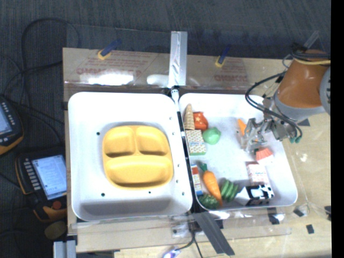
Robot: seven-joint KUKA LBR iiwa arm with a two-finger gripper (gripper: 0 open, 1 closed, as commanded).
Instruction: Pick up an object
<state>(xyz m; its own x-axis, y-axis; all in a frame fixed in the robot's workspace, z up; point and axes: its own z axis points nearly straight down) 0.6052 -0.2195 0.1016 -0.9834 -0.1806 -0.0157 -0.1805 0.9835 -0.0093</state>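
Camera view, looking down at a slant, takes in two shallow white bins side by side on the bench. The left bin [86, 144] carries a yellow divided tray [137, 156] near its middle, with bare white floor all round it out to the rim. The right bin [226, 104] is crowded along its left wall and near edge: a red block [200, 121] and a green ball [212, 136] sit near the upper left, a pale patterned box [195, 142] lies just below them, and a toy carrot [210, 183] lies slantwise beside a green vegetable [228, 190] close to the near rim. A black-and-white carton [259, 193] rests in the near right corner, with a white and pink box [256, 172] just above it. The middle of this bin and its far strip are open floor.

The gripper [253, 137] hangs low over the right half of the right bin, between a small orange piece [242, 126] to its left and a red-pink block [263, 155] just below it. Whether its metal fingers are parted or closed cannot be told, and nothing can be made out between them.

The arm [303, 85] reaches in from the right edge, its orange band over the bin's far right corner and the wrist angling down and left toward the bin floor, cables looping beside it.
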